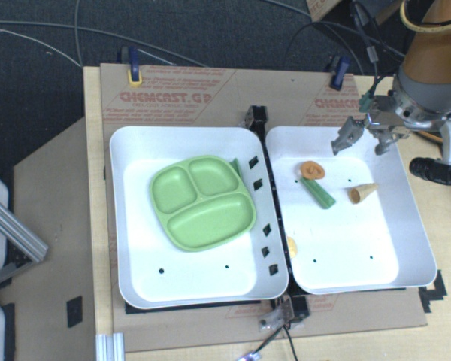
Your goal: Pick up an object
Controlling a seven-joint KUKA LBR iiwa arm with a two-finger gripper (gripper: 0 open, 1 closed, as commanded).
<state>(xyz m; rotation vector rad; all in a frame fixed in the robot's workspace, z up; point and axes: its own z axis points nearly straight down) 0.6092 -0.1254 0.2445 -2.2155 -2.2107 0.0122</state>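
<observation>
Camera view, carrot (318, 187) below-left of open hand (364, 141)

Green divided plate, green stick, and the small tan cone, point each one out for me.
Green divided plate (203, 203): camera view, on its large lower compartment.
Green stick (318, 192): camera view, mid-shaft.
Small tan cone (362, 192): camera view, middle of its body.

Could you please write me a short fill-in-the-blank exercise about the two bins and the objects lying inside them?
1. The green divided plate lies in the ____ white bin.
2. The plate has ____ compartments.
3. The green stick touches the small ____ round piece in the right bin.
4. The gripper hangs open above the right bin's ____ edge.

Missing words: left; three; orange; far
</observation>
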